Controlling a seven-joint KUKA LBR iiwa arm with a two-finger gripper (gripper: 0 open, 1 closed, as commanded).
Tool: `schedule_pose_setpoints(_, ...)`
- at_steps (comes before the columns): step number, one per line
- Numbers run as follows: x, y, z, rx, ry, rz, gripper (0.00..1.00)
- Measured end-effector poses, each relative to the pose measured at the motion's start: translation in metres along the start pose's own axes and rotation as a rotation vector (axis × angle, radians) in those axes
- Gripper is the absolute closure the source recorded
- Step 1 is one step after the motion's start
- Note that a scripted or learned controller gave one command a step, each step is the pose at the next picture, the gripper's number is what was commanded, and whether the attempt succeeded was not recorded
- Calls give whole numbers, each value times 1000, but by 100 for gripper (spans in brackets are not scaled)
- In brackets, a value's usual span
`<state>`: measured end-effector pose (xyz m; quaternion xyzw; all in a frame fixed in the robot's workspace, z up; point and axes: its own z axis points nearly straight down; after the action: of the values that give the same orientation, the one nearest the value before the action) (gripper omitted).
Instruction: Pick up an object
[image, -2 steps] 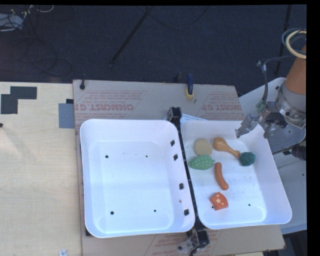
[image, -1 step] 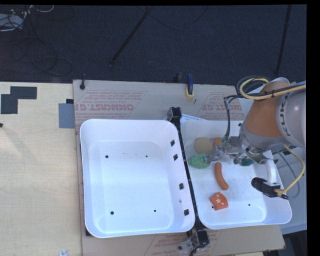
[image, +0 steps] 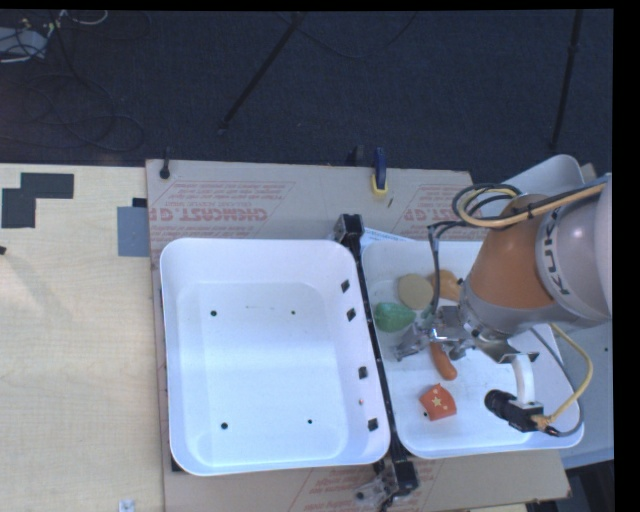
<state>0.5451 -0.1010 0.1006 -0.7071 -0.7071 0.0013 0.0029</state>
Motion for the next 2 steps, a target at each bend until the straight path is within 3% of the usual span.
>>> schedule_pose_setpoints(1,-3,1,-9,0,0,7,100)
schedule_pose_setpoints(2,61,-17,-91,-8,1,-6,100)
